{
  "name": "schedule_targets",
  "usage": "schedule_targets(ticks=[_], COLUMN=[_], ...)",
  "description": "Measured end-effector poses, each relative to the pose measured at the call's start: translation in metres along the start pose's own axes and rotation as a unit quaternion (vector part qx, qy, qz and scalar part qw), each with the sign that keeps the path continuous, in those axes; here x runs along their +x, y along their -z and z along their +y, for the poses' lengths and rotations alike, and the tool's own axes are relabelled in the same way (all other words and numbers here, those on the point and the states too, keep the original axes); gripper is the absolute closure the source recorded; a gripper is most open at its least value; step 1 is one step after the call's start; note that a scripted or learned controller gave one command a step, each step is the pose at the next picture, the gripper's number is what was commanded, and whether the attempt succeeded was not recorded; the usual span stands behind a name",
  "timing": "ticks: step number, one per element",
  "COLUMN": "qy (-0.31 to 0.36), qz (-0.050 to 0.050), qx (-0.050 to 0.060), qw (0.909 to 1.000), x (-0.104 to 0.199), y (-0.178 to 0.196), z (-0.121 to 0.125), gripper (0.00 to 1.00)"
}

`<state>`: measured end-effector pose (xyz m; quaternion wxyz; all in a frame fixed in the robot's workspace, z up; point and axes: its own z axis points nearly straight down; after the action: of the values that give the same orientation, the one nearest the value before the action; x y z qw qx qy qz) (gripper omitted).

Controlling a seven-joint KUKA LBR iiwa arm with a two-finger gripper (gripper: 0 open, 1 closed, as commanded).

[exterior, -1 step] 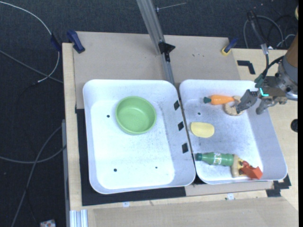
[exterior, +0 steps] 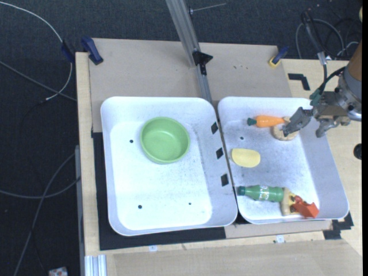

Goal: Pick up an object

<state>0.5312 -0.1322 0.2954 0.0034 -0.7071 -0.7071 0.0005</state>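
My gripper (exterior: 310, 124) hovers over the far right side of the right bin (exterior: 322, 171), fingers spread open and nothing between them. Its left finger (exterior: 298, 120) is just above a beige round piece (exterior: 282, 134), which lies beside an orange carrot (exterior: 268, 121). A yellow oval object (exterior: 245, 157) rests near the bin's middle left. Along the near wall lie a green bottle (exterior: 262, 193) and a red and tan toy (exterior: 299, 206). A green bowl (exterior: 165, 140) sits in the left bin (exterior: 144, 206).
A metal pole (exterior: 184, 22) slants down to the gap between the bins. Blue and yellow clamps (exterior: 91, 49) hold the board at the back corners. Cables (exterior: 313, 33) hang near the arm at the right.
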Motion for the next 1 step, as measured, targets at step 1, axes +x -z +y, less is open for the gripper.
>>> schedule_targets(ticks=[1], qy=[0.000], qz=[0.001], qx=[0.006], qw=[1.0000], x=[0.0054], y=[-0.0640], z=[-0.0002], gripper=[0.00])
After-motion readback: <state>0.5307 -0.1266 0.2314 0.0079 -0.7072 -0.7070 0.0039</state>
